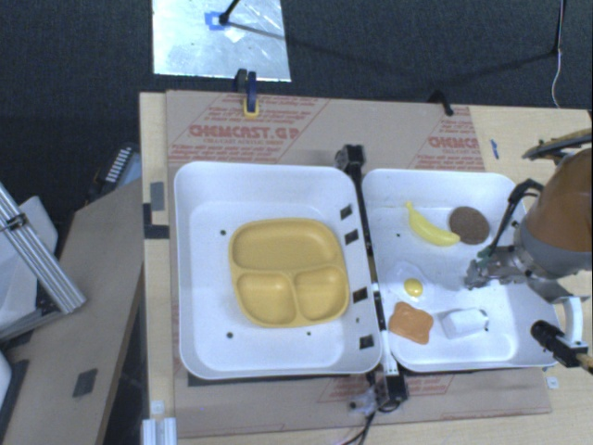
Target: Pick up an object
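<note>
A robotics lab: two white bins (269, 179) clamped to a cardboard-covered bench (306, 123), aluminium framing (32, 258) at the left, dark carpet (74, 54) around.

On my feed I see the claw (482, 272) low over a bench covered in brown sheeting (278, 128) printed CHEMCAST GP in red. Above and left of the claw, at the bench's far edge, a yellow clamp (249, 103) bites the sheeting. Farther that way, a shiny metal plate (220, 26) lies on dark carpet (417, 26). Well left of the claw, a tan side table (83, 286) bears an aluminium rail (32, 258). The light is even.
</note>
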Motion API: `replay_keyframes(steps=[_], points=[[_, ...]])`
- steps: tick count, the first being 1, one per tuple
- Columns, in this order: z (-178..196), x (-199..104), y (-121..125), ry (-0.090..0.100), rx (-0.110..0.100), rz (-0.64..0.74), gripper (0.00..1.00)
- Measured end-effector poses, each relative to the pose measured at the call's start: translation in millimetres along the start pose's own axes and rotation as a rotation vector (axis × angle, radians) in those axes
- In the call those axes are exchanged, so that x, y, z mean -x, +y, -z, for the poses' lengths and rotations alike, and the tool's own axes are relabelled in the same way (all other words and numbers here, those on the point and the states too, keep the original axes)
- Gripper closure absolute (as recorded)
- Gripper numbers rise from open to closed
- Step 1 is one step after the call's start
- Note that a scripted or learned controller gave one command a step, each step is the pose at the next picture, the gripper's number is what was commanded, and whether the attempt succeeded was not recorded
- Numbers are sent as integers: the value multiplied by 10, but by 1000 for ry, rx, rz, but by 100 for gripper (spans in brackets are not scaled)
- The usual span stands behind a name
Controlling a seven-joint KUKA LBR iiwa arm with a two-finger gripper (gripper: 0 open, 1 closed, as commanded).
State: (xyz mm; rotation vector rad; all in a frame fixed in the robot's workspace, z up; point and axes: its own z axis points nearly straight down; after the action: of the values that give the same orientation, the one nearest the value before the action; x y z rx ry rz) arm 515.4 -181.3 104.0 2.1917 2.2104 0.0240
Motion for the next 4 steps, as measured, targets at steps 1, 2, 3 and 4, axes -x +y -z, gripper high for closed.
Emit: replay_keyframes(steps=[1,2,3,4], points=[[632,56,49,7,-25,-5,100],[1006,65,78,7,-25,-4,100],[947,-503,161,11,-29,1,100],[1096,-1035,189,11,-28,2,100]])
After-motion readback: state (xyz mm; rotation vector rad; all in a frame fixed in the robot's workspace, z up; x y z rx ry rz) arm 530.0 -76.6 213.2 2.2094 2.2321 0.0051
